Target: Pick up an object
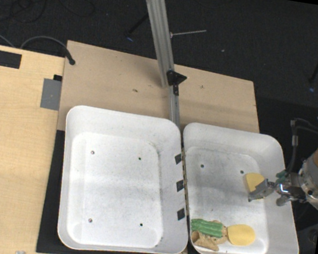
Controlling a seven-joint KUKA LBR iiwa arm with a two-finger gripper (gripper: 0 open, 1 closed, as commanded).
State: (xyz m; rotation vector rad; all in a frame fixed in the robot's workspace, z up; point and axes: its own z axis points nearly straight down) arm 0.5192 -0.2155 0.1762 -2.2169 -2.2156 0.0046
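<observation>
The right bin (229, 142) holds several small objects. A yellow block (252, 180) lies near its right side. Along the front wall sit a green toy (207, 227), a tan piece (207, 241) under it, and a round yellow piece (241, 234). My gripper (268, 196) reaches in over the bin's right rim, low and just right of the yellow block. Its fingers are spread and open, the left fingertip (256, 193) right beside the block's lower edge. Nothing sits between the fingers.
The left bin (123, 126) stands beside the right one, joined by black clips (180, 185). A slanted metal rail (161, 39) rises behind the bins. The wooden bench extends to the left.
</observation>
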